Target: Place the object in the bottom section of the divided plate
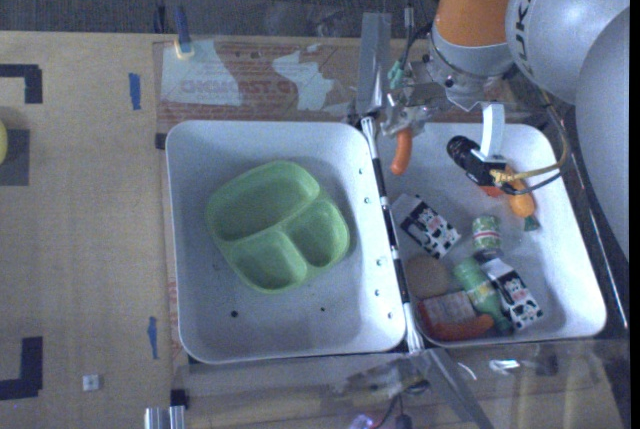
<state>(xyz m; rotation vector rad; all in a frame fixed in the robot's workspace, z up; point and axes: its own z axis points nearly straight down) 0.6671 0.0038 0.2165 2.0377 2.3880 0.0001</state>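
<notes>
"KUKA" reads in dark letters on the grey arm [560, 12], which comes in from the upper right with its orange band above the wrist. The hand [402, 129] hangs over the rim between the two bins, fingers closed narrow on a small orange carrot-like object [401, 154] that dangles upright, just inside the right bin [585, 257]. The green divided plate [278, 225] sits tilted in the left bin [200, 317], with bare white floor all around it. Two cow-patterned cartons [431, 225], a green can [487, 233] and other clutter crowd the right bin.
</notes>
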